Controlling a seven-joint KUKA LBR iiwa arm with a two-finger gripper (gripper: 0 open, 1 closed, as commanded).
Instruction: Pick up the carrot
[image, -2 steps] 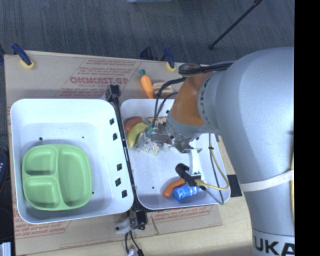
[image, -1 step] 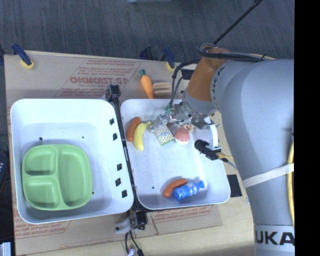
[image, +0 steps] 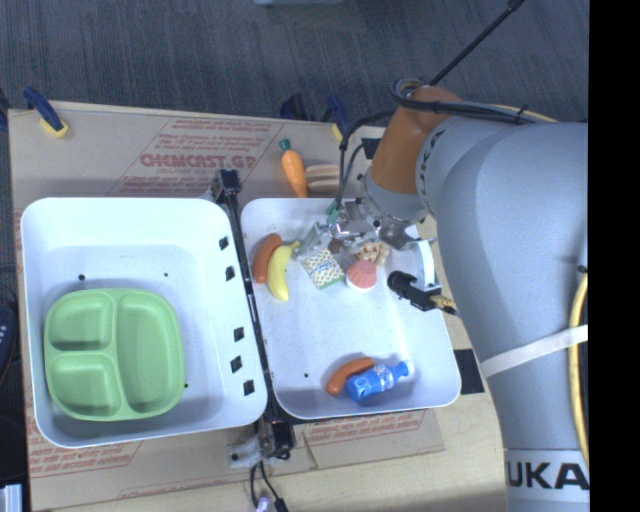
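A cardboard-covered bench (image: 150, 150) carries two shallow white bins side by side. The left bin (image: 60, 225) contains a green divided plate (image: 113, 352). The carrot (image: 293, 171) lies outside the bins, on the cardboard just beyond the right bin's (image: 420, 385) far rim. The gripper (image: 345, 232) sits low at that bin's far end, among a patterned packet (image: 322, 266) and a pink item (image: 361, 275). A banana (image: 279, 272), sausage (image: 264, 256) and blue bottle (image: 378, 381) lie nearby.

Orange carrot (image: 293, 172), green plate (image: 114, 352)
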